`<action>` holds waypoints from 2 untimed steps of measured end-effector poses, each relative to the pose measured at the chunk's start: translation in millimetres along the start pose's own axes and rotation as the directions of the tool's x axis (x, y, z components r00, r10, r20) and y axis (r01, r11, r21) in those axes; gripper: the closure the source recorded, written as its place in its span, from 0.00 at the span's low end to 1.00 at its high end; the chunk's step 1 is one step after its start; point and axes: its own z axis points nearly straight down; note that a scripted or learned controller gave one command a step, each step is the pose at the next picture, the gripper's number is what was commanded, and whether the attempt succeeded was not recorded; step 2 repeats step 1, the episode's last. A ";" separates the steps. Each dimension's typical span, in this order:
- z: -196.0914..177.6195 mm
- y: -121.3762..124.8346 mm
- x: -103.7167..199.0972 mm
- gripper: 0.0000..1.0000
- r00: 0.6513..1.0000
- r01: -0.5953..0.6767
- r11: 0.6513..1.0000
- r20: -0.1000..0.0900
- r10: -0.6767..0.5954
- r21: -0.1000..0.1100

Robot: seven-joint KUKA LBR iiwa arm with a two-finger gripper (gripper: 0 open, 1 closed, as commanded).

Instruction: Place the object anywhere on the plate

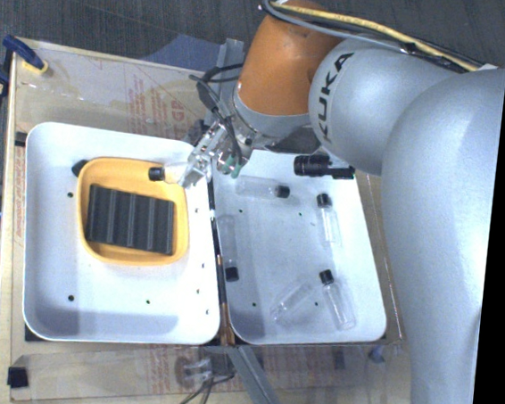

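Note:
A yellow plate (pixel 133 215) with a dark ribbed centre lies in the left bin (pixel 89 305). A clear vial with a black cap (pixel 167 176) is at the plate's upper right rim, lying roughly level with its cap pointing left. My gripper (pixel 199 166) reaches down from the orange-banded wrist over the divide between the bins. Its fingertips are closed on the vial's clear end.
Several more clear vials with black caps lie scattered in the right bin (pixel 368 254), such as one vial (pixel 329 223) near the back and another (pixel 336 300) at the front right. The big grey arm covers the view's right side.

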 end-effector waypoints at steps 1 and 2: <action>0.0 -0.4 -0.2 0.00 1.000 -0.001 1.000 0.000 0.001 0.000; 0.0 -0.4 -0.2 0.00 1.000 -0.001 1.000 0.000 0.001 0.000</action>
